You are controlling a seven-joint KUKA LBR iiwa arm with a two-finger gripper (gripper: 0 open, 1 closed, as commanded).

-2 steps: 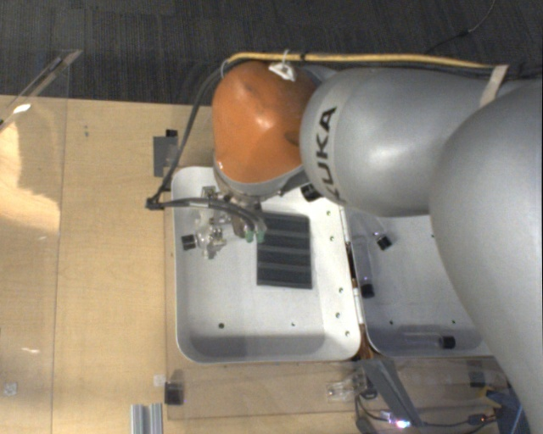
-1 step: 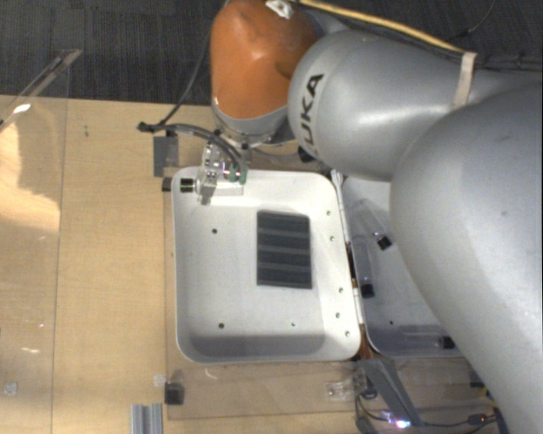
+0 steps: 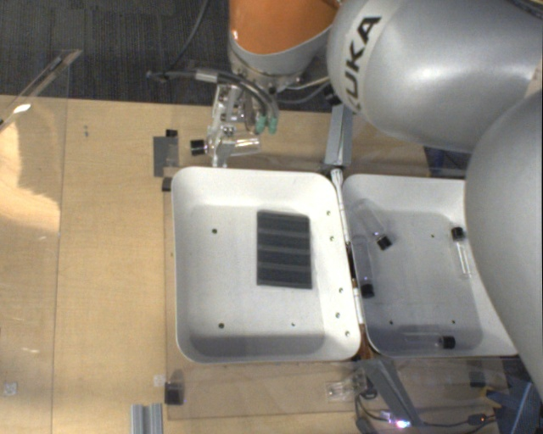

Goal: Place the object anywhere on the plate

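Lying flat in left bin [image 3: 195, 254], dark ribbed plate [image 3: 283, 249], long axis near-far.

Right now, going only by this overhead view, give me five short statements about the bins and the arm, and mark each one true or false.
1. The dark ribbed rectangular plate lies in the left bin. True.
2. The hand hangs directly over the right bin. False: it is beyond the left bin's far edge, above the wooden bench.
3. The two white bins sit side by side, their inner edges close together. True.
4. The ribbed plate stands tilted against a bin wall. False: it lies flat on the bin floor, clear of the walls.
5. The arm's orange band is above the hand. True.
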